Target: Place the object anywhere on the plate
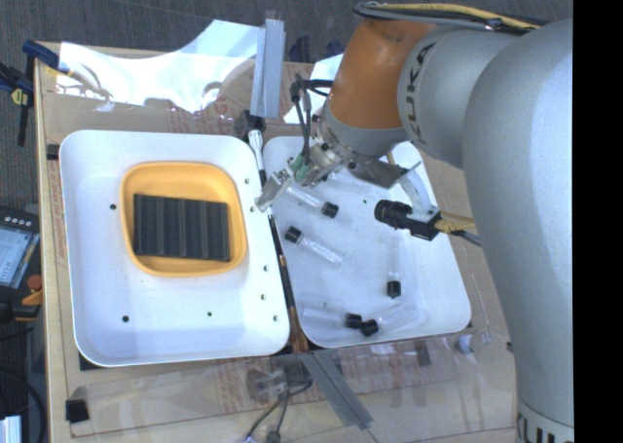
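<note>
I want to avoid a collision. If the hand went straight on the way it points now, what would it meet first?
The hand points down-left over the right bin. It would probably first meet that bin's left rim, then the left bin; depth is unclear.

The arm [506,168] is a thick, rounded grey body with a smooth matte shell, and dark KUKA lettering runs along it beside a broad orange band [380,76] above the wrist. A yellow-and-black cable [438,11] runs over the top of the orange section. Below the band sits a grey wrist flange with thin dark wires and a small green part at the gripper [292,178] mount.
</note>
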You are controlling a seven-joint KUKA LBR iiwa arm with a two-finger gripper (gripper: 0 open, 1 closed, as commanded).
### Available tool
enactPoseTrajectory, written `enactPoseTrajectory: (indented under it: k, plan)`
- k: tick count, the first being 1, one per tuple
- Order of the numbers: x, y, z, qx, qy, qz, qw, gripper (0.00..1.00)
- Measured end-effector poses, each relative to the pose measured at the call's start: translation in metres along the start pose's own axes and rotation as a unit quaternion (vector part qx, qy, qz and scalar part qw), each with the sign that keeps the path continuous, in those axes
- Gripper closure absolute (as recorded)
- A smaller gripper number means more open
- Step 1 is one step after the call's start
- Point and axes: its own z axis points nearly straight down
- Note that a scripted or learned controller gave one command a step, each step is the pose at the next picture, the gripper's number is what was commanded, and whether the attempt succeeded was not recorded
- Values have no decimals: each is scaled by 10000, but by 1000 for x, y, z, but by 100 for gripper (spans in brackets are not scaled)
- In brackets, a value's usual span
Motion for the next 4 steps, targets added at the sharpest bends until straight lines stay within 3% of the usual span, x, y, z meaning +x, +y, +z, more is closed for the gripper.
enactPoseTrajectory:
  k: [1, 2, 4]
  plan:
    - [48, 24, -11, 7, 6, -1429, 9897, 0]
    - [44, 27, -27, -5, -2, -1577, 9875, 0]
    - [44, 27, -27, -4, -3, -1577, 9875, 0]
